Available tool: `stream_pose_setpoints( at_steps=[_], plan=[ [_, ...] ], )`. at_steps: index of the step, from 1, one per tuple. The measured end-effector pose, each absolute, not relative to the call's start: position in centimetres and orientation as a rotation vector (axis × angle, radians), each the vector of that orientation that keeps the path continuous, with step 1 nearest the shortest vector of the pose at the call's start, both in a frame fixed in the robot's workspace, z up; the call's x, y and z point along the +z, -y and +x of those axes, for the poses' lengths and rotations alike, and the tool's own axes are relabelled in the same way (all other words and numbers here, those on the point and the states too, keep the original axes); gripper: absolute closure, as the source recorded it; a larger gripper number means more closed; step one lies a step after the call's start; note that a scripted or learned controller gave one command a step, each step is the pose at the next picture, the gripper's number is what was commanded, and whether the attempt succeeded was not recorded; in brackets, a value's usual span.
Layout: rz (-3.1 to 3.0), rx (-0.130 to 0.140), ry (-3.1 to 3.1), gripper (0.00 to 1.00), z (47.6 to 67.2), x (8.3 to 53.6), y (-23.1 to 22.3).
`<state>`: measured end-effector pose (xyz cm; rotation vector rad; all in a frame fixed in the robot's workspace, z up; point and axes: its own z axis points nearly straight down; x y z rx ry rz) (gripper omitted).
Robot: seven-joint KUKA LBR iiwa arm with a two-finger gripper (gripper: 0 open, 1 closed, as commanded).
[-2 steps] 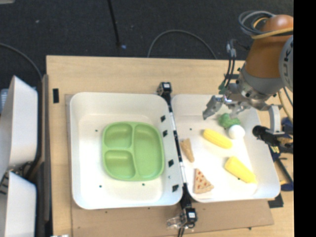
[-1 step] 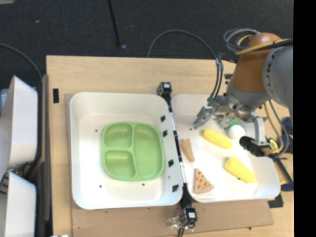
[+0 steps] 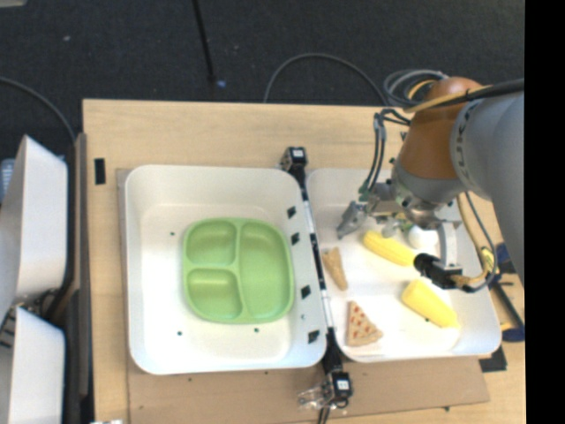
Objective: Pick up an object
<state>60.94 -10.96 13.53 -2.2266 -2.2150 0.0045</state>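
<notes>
Gripper over right bin, near its far edge, touching upper corn piece; finger state indiscernible. Green plate centred in left bin.

Yellow corn cob lying flat, rt bin, far side.

The arm was a chunky grey tube with a rounded orange band above the wrist. Thin cables looped around it (some greenish, one black with yellow bits), and the gripper was bare silvery metal.
</notes>
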Motion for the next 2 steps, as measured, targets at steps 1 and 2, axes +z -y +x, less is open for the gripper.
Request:
stream_pose_setpoints(
  at_steps=[1, 2],
  plan=[
    [-2.235, -0.003, 2.214, 1.00, 61.1, 15.0, 11.0],
    [-2.226, -0.006, 2.225, 1.00, 61.0, 21.4, 11.0]
  ],
)
